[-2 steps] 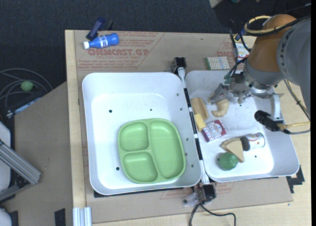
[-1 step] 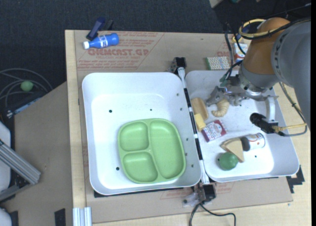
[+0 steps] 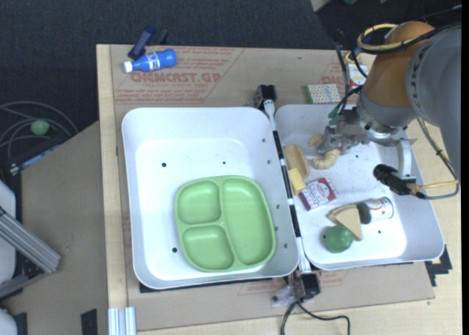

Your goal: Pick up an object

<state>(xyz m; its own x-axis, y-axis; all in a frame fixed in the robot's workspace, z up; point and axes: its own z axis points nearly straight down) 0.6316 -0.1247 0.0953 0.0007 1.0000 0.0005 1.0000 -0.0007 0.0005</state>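
My gripper (image 3: 335, 138) hangs low over the far part of the right bin (image 3: 421, 234), with the grey arm and its orange band behind it. Right under and beside it lie small tan curved pieces (image 3: 326, 156); whether they are touched is unclear. A long pale wooden block (image 3: 296, 167) lies along the bin's left wall. Nearer the front lie a red and white packet (image 3: 317, 193), a tan wedge (image 3: 347, 218), a small white item with red marks (image 3: 381, 209) and a green ball (image 3: 338, 239).
The left bin (image 3: 146, 150) holds a green divided plate (image 3: 223, 222). A blue and white tube (image 3: 150, 61) lies on the cardboard behind the bins. A small patterned card (image 3: 322, 93) sits behind the right bin.
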